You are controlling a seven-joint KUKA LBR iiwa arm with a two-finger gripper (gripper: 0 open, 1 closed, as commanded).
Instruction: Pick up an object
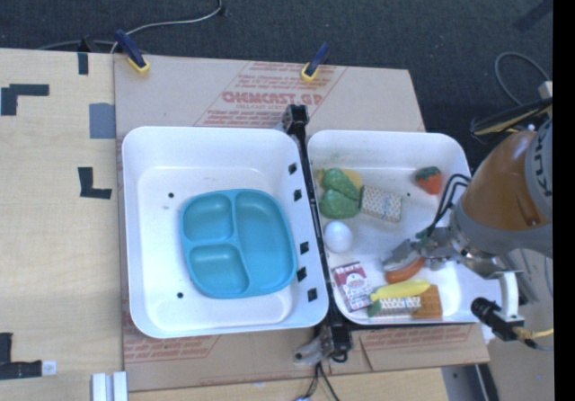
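Note:
The right bin [449,149] holds several small items. These are a green toy [340,194], a speckled block [382,204], a red-orange fruit [429,179], a white ball [338,235], a red and white box [352,284], a yellow banana [401,289] and an orange packet [406,305]. My gripper [402,255] reaches in from the right, low over the bin's front half, just above the banana. A small red-orange piece [411,267] lies right against its tip; whether it is gripped is unclear.
The left bin [144,174] contains a blue divided plate [238,242]. A black divider with clips [304,210] separates the bins. Cardboard [260,93] lies under both, clamped at the back. Cables run at the far right.

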